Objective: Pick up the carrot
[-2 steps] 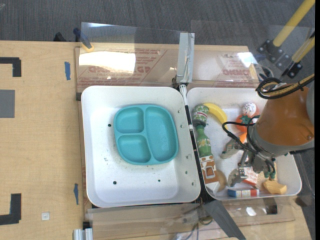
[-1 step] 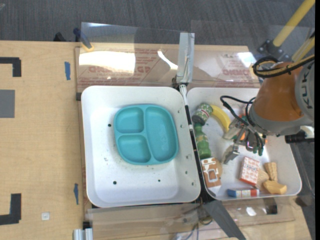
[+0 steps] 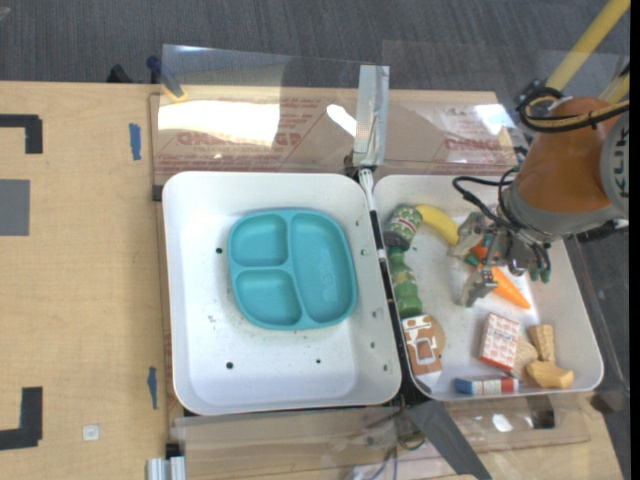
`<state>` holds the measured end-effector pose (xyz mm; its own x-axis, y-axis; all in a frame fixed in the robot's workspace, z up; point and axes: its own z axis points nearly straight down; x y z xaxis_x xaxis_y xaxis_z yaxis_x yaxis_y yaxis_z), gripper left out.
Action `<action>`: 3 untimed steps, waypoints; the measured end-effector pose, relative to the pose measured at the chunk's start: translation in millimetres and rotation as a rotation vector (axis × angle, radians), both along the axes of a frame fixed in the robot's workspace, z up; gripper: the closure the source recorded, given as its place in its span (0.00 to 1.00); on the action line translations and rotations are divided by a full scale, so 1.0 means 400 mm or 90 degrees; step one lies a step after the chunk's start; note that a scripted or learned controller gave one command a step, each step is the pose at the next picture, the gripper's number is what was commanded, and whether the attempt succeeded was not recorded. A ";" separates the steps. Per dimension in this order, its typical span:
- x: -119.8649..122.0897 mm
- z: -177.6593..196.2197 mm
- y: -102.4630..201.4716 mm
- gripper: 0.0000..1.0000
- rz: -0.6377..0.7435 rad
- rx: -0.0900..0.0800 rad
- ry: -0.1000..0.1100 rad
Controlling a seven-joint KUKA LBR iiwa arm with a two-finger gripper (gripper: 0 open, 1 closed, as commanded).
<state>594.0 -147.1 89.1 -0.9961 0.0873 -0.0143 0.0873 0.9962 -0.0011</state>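
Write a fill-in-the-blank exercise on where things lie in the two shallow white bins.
1. The turquoise divided plastic plate lies in the ____ white bin.
2. The small orange carrot lies in the right white bin, just under the arm's two-finger gripper, which reaches in from the ____.
3. The yellow banana lies beside a ____ round-topped can.
4. The turquoise plate has ____ compartments.

Missing words: left; right; green; three

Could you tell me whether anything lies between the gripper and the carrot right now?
Nothing visible does. The gripper is right at the carrot, whose orange tip shows beside it; the banana and box lie off to the sides.
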 end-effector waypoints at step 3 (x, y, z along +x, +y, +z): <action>-0.094 0.416 -0.033 1.00 0.400 -0.005 0.002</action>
